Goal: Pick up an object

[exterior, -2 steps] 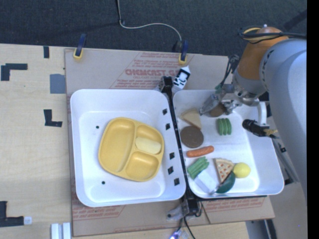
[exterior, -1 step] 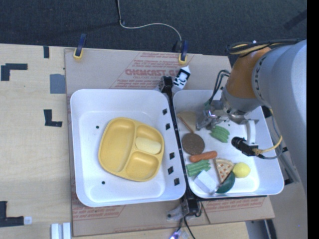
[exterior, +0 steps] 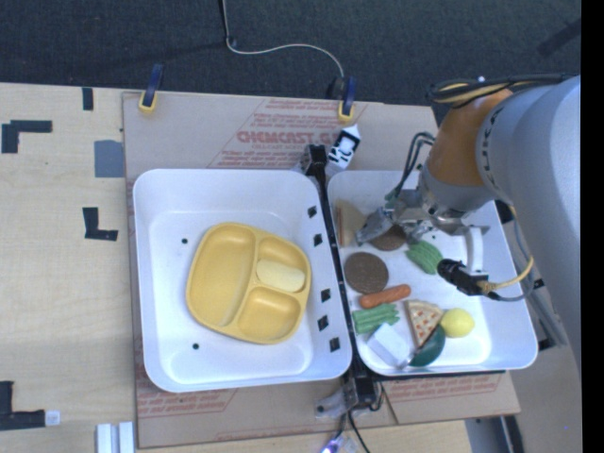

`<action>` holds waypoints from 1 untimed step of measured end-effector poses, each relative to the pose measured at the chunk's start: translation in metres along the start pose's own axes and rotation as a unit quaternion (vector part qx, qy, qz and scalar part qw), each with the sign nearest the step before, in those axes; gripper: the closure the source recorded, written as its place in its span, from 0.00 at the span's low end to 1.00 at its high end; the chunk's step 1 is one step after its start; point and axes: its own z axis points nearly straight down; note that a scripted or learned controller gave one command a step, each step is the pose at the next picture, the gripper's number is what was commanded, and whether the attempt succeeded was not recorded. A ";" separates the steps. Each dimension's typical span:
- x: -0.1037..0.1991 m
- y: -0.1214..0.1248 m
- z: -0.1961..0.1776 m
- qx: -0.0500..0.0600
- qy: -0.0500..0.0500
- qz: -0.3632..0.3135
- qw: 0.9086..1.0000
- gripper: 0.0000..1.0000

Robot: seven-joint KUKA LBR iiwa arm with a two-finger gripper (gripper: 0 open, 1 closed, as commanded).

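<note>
White right bin (exterior: pixel 510 347), arm (exterior: pixel 528 149) bent low, gripper (exterior: pixel 385 223) over toy food

Left bin (exterior: pixel 156 281): a yellow divided plate (exterior: pixel 247 281) is held inside.
Cardboard sheet (exterior: pixel 274 135): laid under both bins, printed in red.
Clamps: a yellow clamp (exterior: pixel 148 97) and a blue clamp (exterior: pixel 347 100) are fixed at the sheet's far edge.
Cable (exterior: pixel 274 50): run across the dark floor.
Bench (exterior: pixel 57 281): marked with black tape.
</note>
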 end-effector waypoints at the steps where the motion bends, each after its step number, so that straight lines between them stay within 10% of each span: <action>1: -0.001 0.000 -0.007 0.001 -0.001 0.000 1.000 1.00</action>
